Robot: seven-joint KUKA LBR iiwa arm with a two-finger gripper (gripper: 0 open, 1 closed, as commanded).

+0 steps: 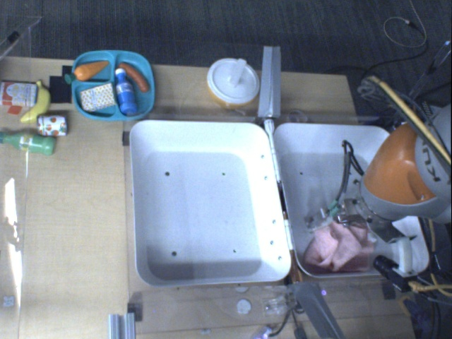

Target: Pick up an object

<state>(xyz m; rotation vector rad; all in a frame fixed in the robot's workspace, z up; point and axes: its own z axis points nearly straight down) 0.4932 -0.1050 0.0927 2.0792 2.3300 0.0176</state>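
- The tool (339,216) is seen low in the right bin (311,161), just above a pink cloth (333,247) bunched near that bin's front wall.
- Whether its fingers are apart or together cannot be told; they are small and blurred under the wrist, and nothing is clearly seen between them.
- The cloth appears to be touched at its top edge, though contact cannot be confirmed.
- A likely failure is judged to be a shallow pinch: soft fabric may slip out on lifting.
- A snag is also possible, since a cable (347,162) hangs close beside the tool.
- The left bin (198,203) lies well apart, as does the blue tray (145,73) on the tabletop (63,232).
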